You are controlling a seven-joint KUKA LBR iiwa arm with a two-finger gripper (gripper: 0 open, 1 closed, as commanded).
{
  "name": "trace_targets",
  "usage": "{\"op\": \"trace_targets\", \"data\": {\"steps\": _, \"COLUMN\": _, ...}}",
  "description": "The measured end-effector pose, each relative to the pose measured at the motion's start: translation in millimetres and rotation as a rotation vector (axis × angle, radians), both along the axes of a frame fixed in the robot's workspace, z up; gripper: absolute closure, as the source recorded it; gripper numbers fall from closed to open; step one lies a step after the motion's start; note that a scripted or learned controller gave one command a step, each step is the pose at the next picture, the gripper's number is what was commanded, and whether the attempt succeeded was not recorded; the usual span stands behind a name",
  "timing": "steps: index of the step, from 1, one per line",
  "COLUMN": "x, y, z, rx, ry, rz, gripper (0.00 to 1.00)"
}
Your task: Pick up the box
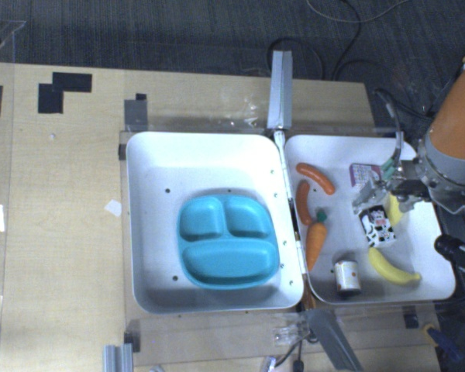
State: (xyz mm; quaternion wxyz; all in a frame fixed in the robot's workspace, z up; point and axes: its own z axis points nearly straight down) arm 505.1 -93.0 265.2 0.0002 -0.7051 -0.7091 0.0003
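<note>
At inspection, the box, a small carton printed in black and white, lay in the right bin, right of centre in the frame. It was tilted, its upper end under the gripper. Judged from its look, it would be light and fairly stiff, with smooth printed faces that could slip. Its walls would likely give under a hard squeeze. The narrow width across its long sides appeared the best place to take hold.

The gripper hung just above the box's upper end, at the end of the arm entering from the frame's right. Whether it was released or clenched could not be told; the metal parts there blurred together against the white bin floor.

A banana lay just below the box, near it, and a second yellow piece sat at the box's right, partly covered by the wrist. A purple-and-white packet lay at upper left of the gripper, its print unreadable. A can, a carrot and two sausages occupied the bin's left side. The left bin held a blue divided tray.
</note>
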Motion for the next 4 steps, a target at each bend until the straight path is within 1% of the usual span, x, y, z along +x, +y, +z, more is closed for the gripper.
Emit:
{"op": "trace_targets", "data": {"steps": 1, "x": 85.9, "y": -28.3, "z": -68.8, "rx": 0.0, "ry": 0.001, "rz": -0.046, "gripper": 0.0}}
{"op": "trace_targets", "data": {"steps": 2, "x": 107.4, "y": -82.2, "z": -178.3, "rx": 0.001, "ry": -0.01, "rz": -0.179, "gripper": 0.0}}
{"op": "trace_targets", "data": {"steps": 3, "x": 109.8, "y": -80.2, "z": -169.2, "rx": 0.003, "ry": -0.013, "rz": -0.176, "gripper": 1.0}}
{"op": "trace_targets", "data": {"steps": 4, "x": 97.6, "y": -86.9, "z": -177.1, "rx": 0.0, "ry": -0.013, "rz": -0.07, "gripper": 1.0}}
